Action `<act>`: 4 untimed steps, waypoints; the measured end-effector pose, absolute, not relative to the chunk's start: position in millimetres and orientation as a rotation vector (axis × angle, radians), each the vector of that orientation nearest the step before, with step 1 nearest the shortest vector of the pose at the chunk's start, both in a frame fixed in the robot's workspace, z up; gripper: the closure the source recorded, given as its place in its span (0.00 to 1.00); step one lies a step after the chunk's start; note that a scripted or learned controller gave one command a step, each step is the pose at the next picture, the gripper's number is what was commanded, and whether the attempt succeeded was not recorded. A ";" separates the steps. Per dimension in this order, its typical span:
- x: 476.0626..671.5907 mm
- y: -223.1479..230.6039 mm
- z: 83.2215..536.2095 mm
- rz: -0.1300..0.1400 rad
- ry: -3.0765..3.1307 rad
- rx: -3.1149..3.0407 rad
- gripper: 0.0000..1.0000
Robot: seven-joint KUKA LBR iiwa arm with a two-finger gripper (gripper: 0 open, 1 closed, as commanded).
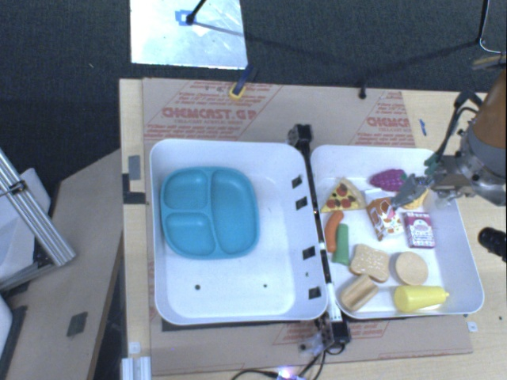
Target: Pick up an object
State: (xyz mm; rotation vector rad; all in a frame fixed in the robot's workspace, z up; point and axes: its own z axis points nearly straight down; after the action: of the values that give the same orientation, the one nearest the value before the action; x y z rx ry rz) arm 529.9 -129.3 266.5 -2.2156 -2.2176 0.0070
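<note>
The arm came in from the right edge of the camera view, and its gripper hung over the upper part of the right bin. Whether the gripper was open or closed could not be told; it was small and blurred there, and nothing could be seen held in it.

The right bin carried all the toy food. Taking the pizza slice near the bin's upper left corner as the landmark: the purple piece lay to its right and slightly higher, just beside the gripper. The brown snack pack lay to the right of the pizza slice and a little lower, directly below the gripper. The small red carton sat further right, beside that pack. Just below the pizza slice lay the orange carrot-like piece, and the green piece lay against it on its right. Lower and to the right of the pizza slice were the toast slice and the round cracker, side by side. Lowest down were the bread roll and, to its right, the yellow piece.

Well to the left of the pizza slice, across the divider, the left bin held a blue sectioned plate. Both bins rested on the tabletop.
</note>
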 end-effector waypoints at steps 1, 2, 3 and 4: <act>531.8 -129.2 271.2 -0.002 -2.226 -2.219 0.00; 526.3 -130.4 209.8 0.003 -2.220 -2.218 0.00; 522.0 -139.9 156.5 0.004 -2.219 -2.218 0.00; 520.4 -143.7 94.5 0.004 -2.219 -2.217 0.00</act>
State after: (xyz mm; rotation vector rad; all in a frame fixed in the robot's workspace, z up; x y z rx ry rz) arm 520.4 -143.7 94.5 -2.2174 -2.2188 0.0037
